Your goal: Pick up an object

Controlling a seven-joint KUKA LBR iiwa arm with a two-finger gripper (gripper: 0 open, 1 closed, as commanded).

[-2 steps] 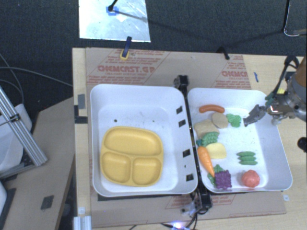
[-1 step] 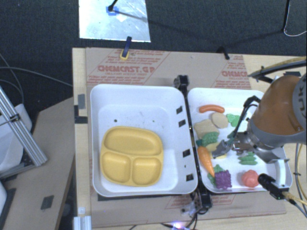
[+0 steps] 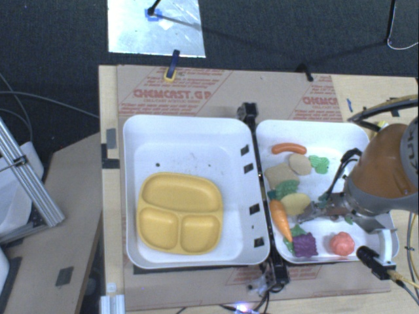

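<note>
You see two white bins side by side on the counter (image 3: 196,90). The left bin (image 3: 190,133) carries one yellow tray (image 3: 180,212) with three compartments, lying toward 7 o'clock of that bin; I judge it is there as a place to receive things. The right bin (image 3: 314,133) holds the toy food, gathered along its left wall, so the arm (image 3: 389,172), which comes in from 3 o'clock, can reach it.

Count with me: one sausage (image 3: 289,148) at 12 o'clock of the pile, one beige round piece (image 3: 300,165) below it, one flat tan piece (image 3: 280,174) just beside that, one light green piece (image 3: 319,164) at its 3 o'clock, one dark green leafy piece (image 3: 284,190), one pale yellow piece (image 3: 295,204), one carrot (image 3: 281,220) against the left wall, one purple bunch (image 3: 304,244) at 6 o'clock, and one pink-red round fruit (image 3: 341,243) at 5 o'clock.

The tool (image 3: 313,209) is low in the bin, touching or just beside the pale yellow piece at its 3 o'clock side. You cannot tell how wide it stands or whether it has hold of anything, since the shapes are too small and dark. In my judgement the pale yellow piece is the target, and no object is lifted yet
</note>
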